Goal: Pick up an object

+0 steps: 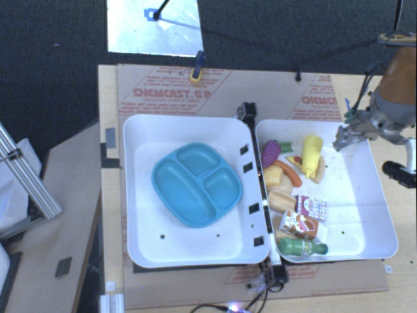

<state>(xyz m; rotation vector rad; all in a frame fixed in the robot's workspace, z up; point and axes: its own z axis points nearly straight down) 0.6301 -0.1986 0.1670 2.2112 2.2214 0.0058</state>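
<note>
Gripper hovers empty at the right bin's far rim, finger spacing indeterminable; toys crowd the left wall, so a descent risks grabbing nothing.

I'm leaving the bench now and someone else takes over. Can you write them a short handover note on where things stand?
Claw: above the right bin's upper right edge, nothing seen between its fingers; open or shut unclear.
Things: toy food piled along the right bin's left side, including a yellow bottle, purple piece and green bottle.
Left bin holds a blue divided plate.
Done: nothing picked yet.
Left: descend, grasp one object, lift.
</note>
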